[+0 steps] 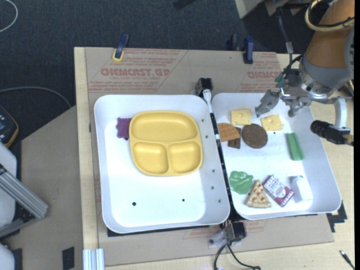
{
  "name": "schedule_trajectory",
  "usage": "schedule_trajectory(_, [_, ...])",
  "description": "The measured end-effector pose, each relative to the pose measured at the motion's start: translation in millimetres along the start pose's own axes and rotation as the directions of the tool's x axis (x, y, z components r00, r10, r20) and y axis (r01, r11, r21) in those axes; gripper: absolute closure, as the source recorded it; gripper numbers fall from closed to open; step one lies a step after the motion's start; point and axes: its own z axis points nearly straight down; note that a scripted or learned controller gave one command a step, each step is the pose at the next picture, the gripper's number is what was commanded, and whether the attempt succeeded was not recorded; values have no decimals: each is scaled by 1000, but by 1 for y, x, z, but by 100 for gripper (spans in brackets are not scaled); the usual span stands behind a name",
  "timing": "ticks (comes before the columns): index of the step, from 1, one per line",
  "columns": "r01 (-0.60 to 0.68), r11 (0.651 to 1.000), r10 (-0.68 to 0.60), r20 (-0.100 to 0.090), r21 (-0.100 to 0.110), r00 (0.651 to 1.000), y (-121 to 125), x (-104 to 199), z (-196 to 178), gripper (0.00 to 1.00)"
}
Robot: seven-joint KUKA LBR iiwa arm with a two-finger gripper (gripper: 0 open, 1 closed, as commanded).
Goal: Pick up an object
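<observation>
My gripper [278, 109] hangs over the far side of the right bin [323, 167] with its two fingers spread open and nothing between them. Just below it lies a small yellow cheese square [272, 122]; a second cheese square [241, 117] lies to its left. Nearby are a brown round patty [254, 135], a brown toast piece [228, 133] and a green stick [293, 146]. Toward the front lie a green leafy piece [241, 181], a pizza slice [258, 196], a red packet [278, 190] and a small grey piece [297, 185].
The left bin [112, 196] holds a yellow divided plate [166, 141] with a purple piece [122, 127] at its left edge. A black divider clip [203, 86] sits between the bins at the far side. The arm's orange band [332, 27] rises at the upper right.
</observation>
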Motion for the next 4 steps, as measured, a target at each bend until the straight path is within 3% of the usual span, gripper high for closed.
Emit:
schedule_trajectory(1, [2,1000,-2,2,-15,1000,3,0,-9,0])
schedule_trajectory(4, [2,1000,-2,2,-13,1000,9,-4,118,0])
